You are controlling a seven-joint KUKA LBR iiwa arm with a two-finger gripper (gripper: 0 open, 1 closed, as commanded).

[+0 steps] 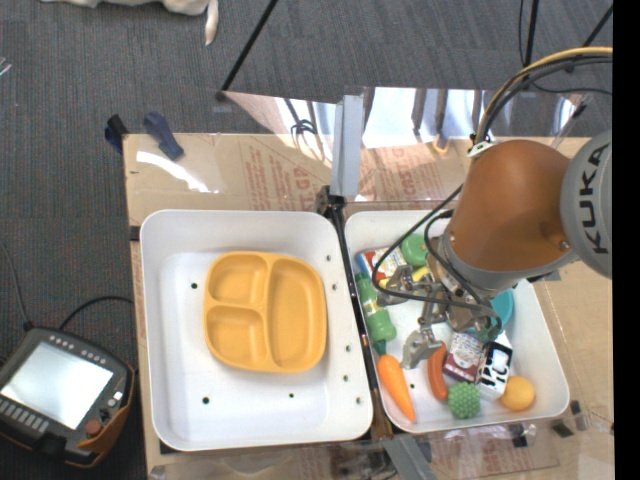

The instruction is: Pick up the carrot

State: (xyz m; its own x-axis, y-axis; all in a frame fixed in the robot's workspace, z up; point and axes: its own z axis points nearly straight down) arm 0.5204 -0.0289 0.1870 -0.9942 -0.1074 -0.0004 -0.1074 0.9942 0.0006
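The carrot (pixel 396 388) lies in the right bin (pixel 553 368), at about seven o'clock from the hand (pixel 428 346), just apart from it. The hand hangs low with its fingers spread open, gripping nothing. A yellow divided plate (pixel 266 311) sits in the left bin (pixel 170 268).

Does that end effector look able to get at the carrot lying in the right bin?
Probably yes. The carrot lies uncovered near the right bin's left wall, and the end effector hovers just beside it. The wall and a green toy crowd it slightly.
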